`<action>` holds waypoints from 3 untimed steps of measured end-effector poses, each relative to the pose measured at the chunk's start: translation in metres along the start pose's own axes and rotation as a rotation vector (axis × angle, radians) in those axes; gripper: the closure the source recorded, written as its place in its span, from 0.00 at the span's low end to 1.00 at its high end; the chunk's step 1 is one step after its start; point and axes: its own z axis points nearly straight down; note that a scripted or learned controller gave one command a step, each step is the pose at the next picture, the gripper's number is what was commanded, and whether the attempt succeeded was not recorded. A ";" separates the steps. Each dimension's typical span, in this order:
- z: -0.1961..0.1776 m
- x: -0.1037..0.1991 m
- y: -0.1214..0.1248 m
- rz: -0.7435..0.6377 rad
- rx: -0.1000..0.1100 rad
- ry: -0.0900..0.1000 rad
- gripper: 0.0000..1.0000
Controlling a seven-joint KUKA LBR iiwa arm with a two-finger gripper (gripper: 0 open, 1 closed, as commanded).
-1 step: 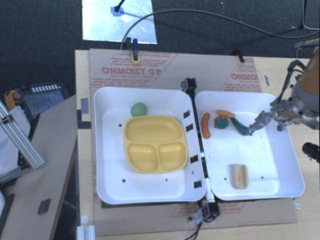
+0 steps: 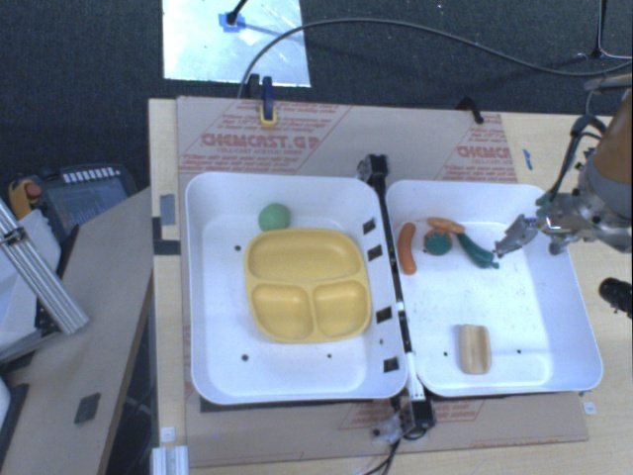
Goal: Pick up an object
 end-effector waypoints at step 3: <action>0.139 0.001 0.003 0.002 0.002 0.001 0.00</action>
